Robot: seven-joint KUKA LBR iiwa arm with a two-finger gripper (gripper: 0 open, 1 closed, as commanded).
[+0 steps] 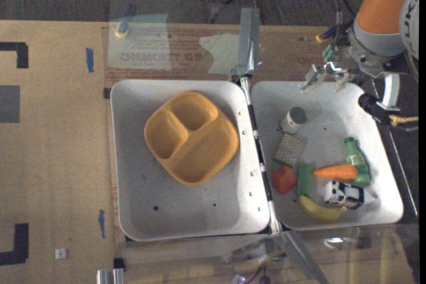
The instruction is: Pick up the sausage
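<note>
The gripper [326,75] hangs with its claw apart and empty over the right bin's [389,209] far edge. The sausage [336,172], probably the orange piece, touches the bottle [356,157], so the claw could catch that instead.

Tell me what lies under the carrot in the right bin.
The carrot lies across a green bottle, crossing its lower part; the bottle's top shows above it. The bin floor directly beneath is covered, so anything there cannot be seen.

The divided plate [192,137] was orange-yellow, both bins [133,196] white; a carrot [335,172] orange, a banana [321,209] yellow, a bottle [356,157] green.
</note>
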